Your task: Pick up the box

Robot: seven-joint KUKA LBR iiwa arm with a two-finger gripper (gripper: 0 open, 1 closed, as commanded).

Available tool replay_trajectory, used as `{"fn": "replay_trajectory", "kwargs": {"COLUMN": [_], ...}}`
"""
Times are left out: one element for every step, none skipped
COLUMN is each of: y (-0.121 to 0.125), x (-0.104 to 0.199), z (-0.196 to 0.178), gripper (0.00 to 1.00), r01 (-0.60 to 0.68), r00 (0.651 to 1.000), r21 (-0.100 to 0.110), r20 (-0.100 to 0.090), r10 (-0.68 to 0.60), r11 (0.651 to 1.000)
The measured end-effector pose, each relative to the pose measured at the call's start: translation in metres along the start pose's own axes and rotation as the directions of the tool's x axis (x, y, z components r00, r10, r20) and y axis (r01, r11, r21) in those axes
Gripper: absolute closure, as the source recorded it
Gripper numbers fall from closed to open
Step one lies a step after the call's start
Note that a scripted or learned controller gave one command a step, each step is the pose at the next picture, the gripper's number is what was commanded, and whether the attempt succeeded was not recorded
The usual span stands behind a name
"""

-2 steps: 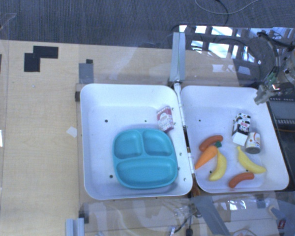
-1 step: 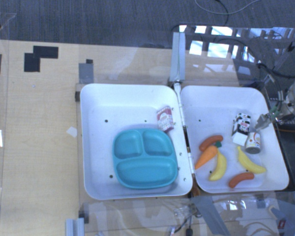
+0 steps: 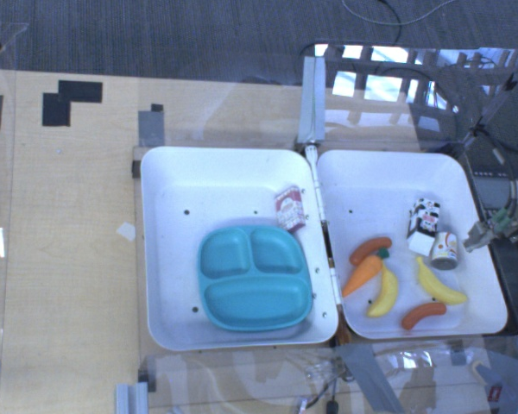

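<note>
A small red and white box [image 3: 289,208] lies in the left bin [image 3: 168,231], against its right wall and just behind the teal plate. A black-and-white cow-pattern carton [image 3: 425,223] lies in the right bin [image 3: 363,175], touching a small can [image 3: 445,249]. My gripper [image 3: 483,234] shows as a grey tip with green wiring over the right rim of the right bin. It is just right of the can and carton and far from the red box. Nothing is visibly held in it.
A teal divided plate [image 3: 255,279] fills the front of the left bin. The right bin also holds a carrot [image 3: 363,274], two bananas [image 3: 384,292] [image 3: 438,284] and two sausages [image 3: 371,248] [image 3: 423,315]. A metal divider post [image 3: 311,102] stands behind the bins.
</note>
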State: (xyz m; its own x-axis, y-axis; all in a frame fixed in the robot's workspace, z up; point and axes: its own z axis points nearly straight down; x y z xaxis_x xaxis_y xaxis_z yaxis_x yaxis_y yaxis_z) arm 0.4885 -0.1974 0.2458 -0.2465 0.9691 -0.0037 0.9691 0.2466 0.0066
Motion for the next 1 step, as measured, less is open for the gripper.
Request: {"fn": "replay_trajectory", "kwargs": {"y": [-0.0022], "x": [-0.0079], "z": [0.0126], "gripper": [1.00], "r01": [0.027], "r00": [1.000], "r21": [0.002], "r20": [-0.001], "r10": [-0.027], "r11": [1.000]}}
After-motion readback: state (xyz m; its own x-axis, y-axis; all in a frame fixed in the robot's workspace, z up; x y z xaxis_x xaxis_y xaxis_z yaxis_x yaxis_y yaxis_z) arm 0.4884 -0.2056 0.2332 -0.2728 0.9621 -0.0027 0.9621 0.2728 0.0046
